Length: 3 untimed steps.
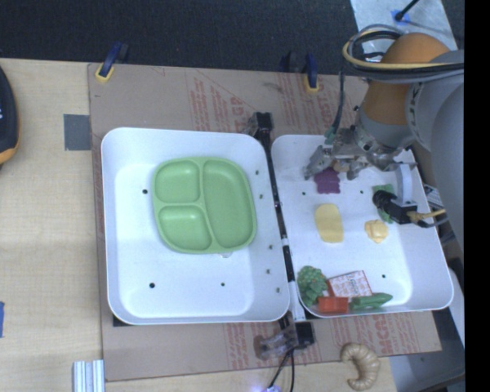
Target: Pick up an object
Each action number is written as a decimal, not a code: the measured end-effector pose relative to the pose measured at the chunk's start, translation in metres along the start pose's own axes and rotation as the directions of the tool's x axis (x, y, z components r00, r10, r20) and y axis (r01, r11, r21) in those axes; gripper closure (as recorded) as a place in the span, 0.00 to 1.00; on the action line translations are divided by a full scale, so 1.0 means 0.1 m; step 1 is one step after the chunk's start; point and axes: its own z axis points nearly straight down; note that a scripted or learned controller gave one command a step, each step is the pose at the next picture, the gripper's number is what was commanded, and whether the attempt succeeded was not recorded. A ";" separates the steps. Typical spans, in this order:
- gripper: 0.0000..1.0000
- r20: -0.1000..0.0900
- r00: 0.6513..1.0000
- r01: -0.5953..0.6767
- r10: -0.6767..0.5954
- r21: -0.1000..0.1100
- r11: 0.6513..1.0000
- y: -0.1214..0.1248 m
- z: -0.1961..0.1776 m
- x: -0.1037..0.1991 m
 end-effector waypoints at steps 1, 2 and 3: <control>0.00 -0.001 1.000 -0.007 0.007 0.005 1.000 -0.62 0.13 -0.22; 0.00 -0.001 1.000 0.000 0.000 -0.008 1.000 -0.05 0.10 0.09; 1.00 -0.001 1.000 -0.002 0.002 -0.002 1.000 -0.07 -0.01 0.06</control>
